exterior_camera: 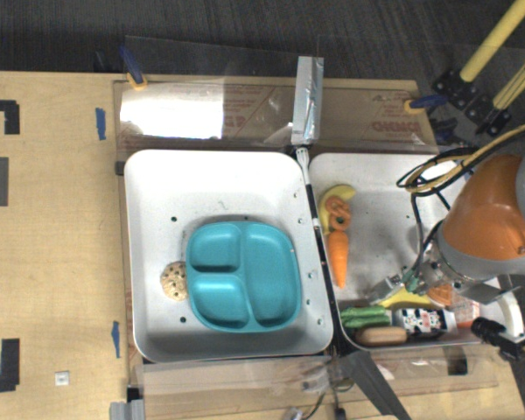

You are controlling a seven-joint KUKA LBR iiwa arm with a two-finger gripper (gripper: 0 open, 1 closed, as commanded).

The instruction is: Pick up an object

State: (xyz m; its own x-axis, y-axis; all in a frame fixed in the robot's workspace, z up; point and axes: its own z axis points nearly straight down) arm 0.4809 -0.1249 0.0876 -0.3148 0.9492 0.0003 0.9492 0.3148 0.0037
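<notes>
The right bin (378, 186) holds several toy foods. An orange carrot (338, 257) lies along its left wall, below a yellow and orange piece (337, 203). At the front edge lie a green vegetable (365, 316), a brown sausage (381, 335), a yellow piece (405, 300) and a small labelled bottle (424, 320). My gripper (417, 280) reaches down from the orange-banded wrist (488, 221) into the front right of this bin, just above the yellow piece and the bottle. The wrist hides most of the gripper.
The left bin (210, 182) holds a teal divided plate (242, 274) with a speckled cookie (173, 280) beside its left edge. A metal divider (307, 103) stands behind the bins. Cables (437, 171) loop over the right bin's far corner.
</notes>
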